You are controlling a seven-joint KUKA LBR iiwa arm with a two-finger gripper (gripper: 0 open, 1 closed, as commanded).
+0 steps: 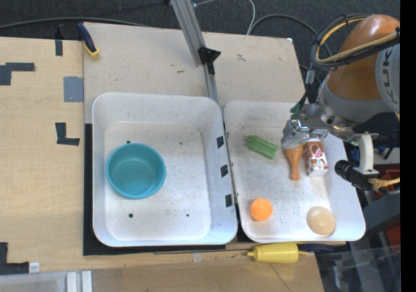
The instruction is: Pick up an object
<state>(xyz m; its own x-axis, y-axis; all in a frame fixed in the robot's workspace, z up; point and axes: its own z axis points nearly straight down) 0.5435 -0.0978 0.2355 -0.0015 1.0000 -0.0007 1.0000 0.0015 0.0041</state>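
Note:
My gripper (297, 134) hangs low over the right bin (279, 222), near its upper right part. Directly below it lies an orange-brown carrot-like piece (294, 161), and beside that a small red and white packet (316, 158). A green ridged piece (261, 147) lies just left of the gripper. An orange ball (260, 209) and a pale beige ball (320, 220) rest near the bin's front edge. Nothing shows between the fingers.
The left bin (107, 115) holds a blue bowl (135, 170). A yellow object (278, 253) lies on the bench in front of the right bin. A grey pole (188, 17) slants over the bench behind the bins. Cables run at the back right.

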